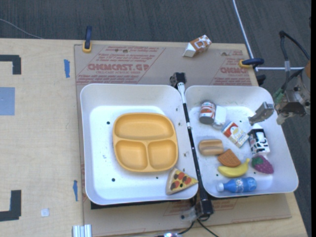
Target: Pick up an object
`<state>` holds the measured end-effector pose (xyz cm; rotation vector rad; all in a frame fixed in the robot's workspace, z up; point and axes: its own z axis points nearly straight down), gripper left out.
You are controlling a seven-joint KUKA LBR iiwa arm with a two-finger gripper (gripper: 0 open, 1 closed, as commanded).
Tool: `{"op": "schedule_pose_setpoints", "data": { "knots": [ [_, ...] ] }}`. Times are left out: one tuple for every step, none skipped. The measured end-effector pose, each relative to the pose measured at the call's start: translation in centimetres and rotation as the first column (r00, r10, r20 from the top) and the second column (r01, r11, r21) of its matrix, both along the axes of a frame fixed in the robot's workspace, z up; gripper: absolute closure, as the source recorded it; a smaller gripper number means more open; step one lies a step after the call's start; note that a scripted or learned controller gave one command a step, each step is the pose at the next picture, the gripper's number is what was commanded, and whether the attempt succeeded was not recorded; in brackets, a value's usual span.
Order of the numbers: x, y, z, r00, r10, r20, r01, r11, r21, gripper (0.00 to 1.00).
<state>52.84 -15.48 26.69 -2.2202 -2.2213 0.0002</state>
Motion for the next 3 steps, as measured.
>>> {"op": "schedule_pose_setpoints", "data": {
  "knots": [
    [2.2,-3.5,-14.7,1.000,0.000,0.003,0.000,1.000,-0.001,0.00],
    [2.5,0.3,-17.7,1.000,-0.001,0.010,0.001,1.000,-0.005,0.00],
    [2.7,0.2,-16.5,1.000,-0.002,0.017,0.003,1.000,-0.009,1.00]
  ]
}}
